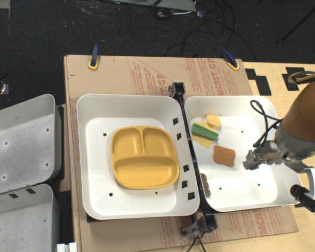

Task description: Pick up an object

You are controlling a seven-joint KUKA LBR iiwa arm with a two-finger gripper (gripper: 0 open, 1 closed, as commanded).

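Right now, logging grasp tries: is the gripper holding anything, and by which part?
Nothing. The gripper is right of the brown block, apart from it.

**Bright, even overhead light; soft detail**

The light falls from above and spreads evenly. The two white bins, the left bin (89, 156) and the right bin (241, 193), are the brightest areas, nearly washed out, with only faint grey shading along their inner walls. The yellow tray (145, 157) shows soft sheen on its ridges but no hard glare. Shadows are short and diffuse, tucked close under the small items and the arm (304, 125). The dark floor (31, 35) beyond the surface's far edge is dim and grainy. Overall sharpness is modest; fine edges look slightly soft and noisy.
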